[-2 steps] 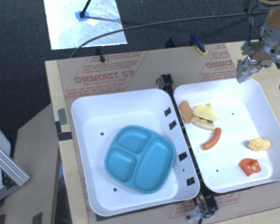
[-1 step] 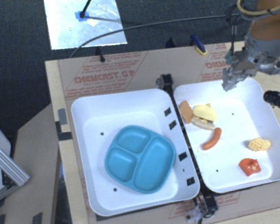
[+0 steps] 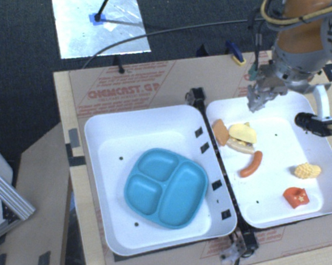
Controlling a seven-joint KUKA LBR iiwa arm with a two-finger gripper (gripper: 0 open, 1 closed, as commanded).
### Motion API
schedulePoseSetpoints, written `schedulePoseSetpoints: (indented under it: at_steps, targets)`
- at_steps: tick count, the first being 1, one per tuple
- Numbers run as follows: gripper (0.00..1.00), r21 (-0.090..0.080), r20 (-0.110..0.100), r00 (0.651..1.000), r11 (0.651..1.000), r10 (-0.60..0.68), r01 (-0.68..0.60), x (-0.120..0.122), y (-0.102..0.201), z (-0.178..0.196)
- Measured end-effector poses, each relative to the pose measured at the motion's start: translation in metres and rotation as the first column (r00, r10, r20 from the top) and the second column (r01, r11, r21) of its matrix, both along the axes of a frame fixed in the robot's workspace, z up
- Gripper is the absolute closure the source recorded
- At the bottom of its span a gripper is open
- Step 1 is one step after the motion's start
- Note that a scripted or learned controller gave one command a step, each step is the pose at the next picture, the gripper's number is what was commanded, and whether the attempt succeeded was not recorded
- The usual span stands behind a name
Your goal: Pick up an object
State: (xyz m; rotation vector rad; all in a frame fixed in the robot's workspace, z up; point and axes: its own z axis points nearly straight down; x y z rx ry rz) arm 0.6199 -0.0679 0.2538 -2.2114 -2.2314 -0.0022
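The right bin (image 3: 325,155) holds several toy foods: a brown bread piece (image 3: 220,131), a pale yellow and tan sandwich-like piece (image 3: 241,136), an orange-red sausage (image 3: 251,164), a yellow corn piece (image 3: 307,170) and a red piece (image 3: 296,197). My gripper (image 3: 258,101) hangs over the bin's far edge, above and to the right of the sandwich piece, with nothing seen between its fingers.
The left bin (image 3: 105,137) holds a blue divided plate (image 3: 165,187). Black clips run along the wall between the two bins (image 3: 209,153). Cardboard (image 3: 129,85) lies under both bins, and a foil sheet (image 3: 98,22) lies beyond it.
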Motion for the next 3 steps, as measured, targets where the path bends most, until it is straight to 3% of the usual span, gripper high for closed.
schedulePoseSetpoints:
  at_steps: [3]
  targets:
    - [1.00, 0.001, -0.002, 1.000, 1.000, 0.001, -0.001, -0.053, 0.160, -0.024]
